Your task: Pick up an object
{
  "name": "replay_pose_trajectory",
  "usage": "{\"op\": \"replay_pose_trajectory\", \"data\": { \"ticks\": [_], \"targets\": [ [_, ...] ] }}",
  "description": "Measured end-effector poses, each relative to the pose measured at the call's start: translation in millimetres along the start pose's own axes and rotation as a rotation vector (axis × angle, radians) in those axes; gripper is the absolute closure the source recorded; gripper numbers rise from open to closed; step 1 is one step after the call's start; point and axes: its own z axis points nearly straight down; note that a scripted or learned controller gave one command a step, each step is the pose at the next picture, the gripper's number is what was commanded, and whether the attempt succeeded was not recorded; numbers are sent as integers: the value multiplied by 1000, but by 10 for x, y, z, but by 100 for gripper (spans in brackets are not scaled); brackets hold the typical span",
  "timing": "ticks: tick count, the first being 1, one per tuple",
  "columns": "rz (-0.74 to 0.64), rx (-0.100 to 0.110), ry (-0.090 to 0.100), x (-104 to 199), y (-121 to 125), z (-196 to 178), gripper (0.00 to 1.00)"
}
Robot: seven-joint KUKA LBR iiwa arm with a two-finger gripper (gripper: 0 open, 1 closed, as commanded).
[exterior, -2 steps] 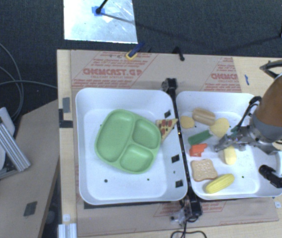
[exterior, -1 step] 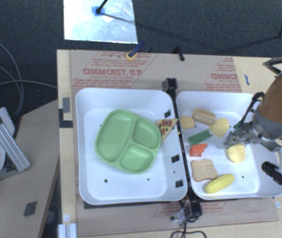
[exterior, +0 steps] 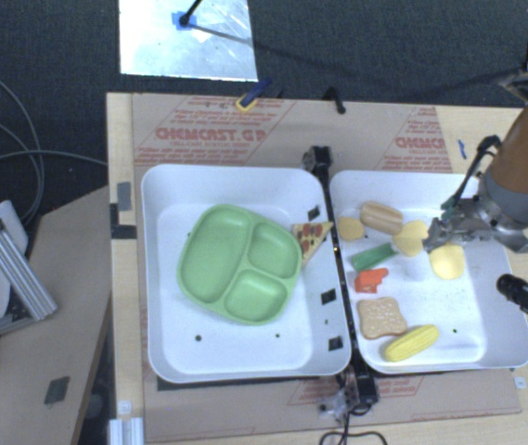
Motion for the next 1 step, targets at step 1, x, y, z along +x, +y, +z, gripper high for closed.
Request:
{"op": "replay_pose_trajectory", "data": {
  "ticks": [1],
  "targets": [
    [-6, 2, 4, 912, -111, -511, 100]
  ]
}}
